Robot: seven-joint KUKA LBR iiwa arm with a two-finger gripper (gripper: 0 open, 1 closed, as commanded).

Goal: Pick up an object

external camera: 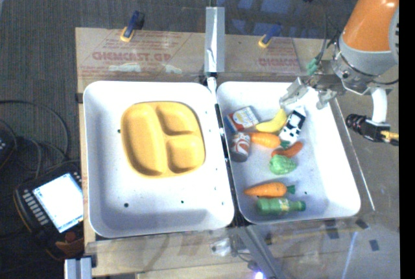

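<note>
Two white bins side by side, right bin (343,167) with banana (273,121), carrots and bottle, gripper (305,95) above its far edge near the banana, grip state unclear.

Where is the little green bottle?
The green bottle lies on its side near the front edge of the right bin, just below a carrot in the camera view.

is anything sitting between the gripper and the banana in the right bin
Nothing visible does. The gripper hovers just above and right of the banana; the small black-and-white toy sits beside the banana, not in between.
</note>
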